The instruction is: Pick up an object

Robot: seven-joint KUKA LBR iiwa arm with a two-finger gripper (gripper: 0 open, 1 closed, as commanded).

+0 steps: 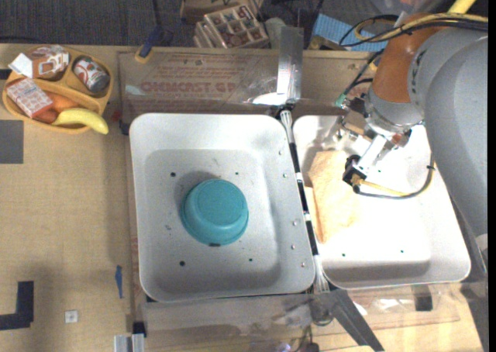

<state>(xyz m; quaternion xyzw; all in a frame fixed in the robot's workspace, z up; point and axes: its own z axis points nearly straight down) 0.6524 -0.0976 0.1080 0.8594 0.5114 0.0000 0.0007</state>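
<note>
A teal bowl (215,211) lies upside down in the middle of the left bin (155,141). A pale peach, cloth-like thing (332,201) lies along the left side of the right bin (434,257). My gripper (346,132) hangs over the far left part of the right bin, just above the far end of the peach thing. The grey arm with its orange band (399,56) reaches in from the upper right and hides the bin's far right corner.
A yellow tray (23,110) with a banana (81,119) and small packets sits on the bench at the far left. A cardboard strip (201,79) runs behind the bins. Clutter and cables lie beyond the bench.
</note>
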